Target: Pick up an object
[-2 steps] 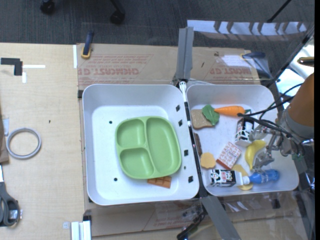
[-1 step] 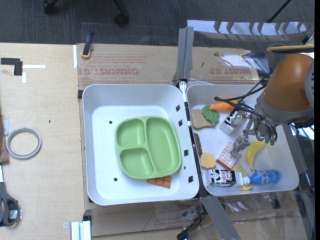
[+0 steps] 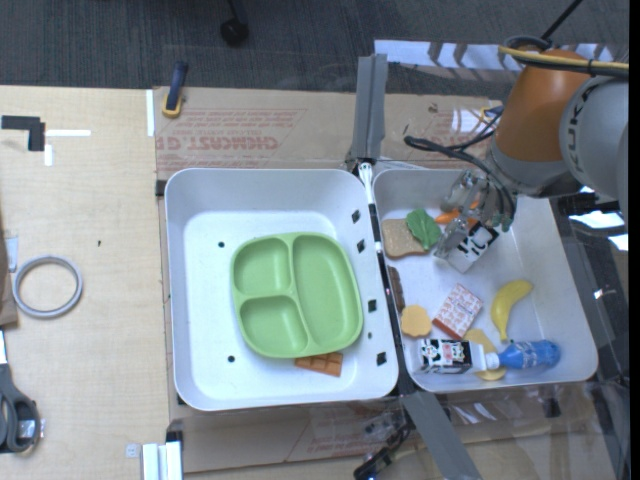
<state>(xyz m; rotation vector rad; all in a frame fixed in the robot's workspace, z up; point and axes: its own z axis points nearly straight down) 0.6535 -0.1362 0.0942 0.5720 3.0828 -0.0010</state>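
the gripper sat low in the right bin, toward that bin's ten o'clock corner, with the orange-banded wrist above it at about one o'clock of the tool. whether its fingers were wide or narrow could not be told, since the tool body and cables covered them, and nothing could be seen between them. the nearest candidates crowded its tip: a green leafy piece just at its nine o'clock, lying on a brown bread slice, and a small orange bit at its eleven o'clock. that crowding was the main risk: a closing motion could pinch the edge of the leaf, push it off the bread, or catch two things at once and drop both on the lift. the bread lay flat against the bin floor, so the fingers could slide over it rather than under it. the bin wall stood near at nine o'clock, and a sideways nudge could wedge a piece against it. farther off, at five to six o'clock of the gripper, lay a yellow banana, a red-patterned packet, an orange disc, a milk carton and a blue bottle, well apart from the tool. the left bin held a green divided plate, with a waffle piece at the plate's six o'clock.
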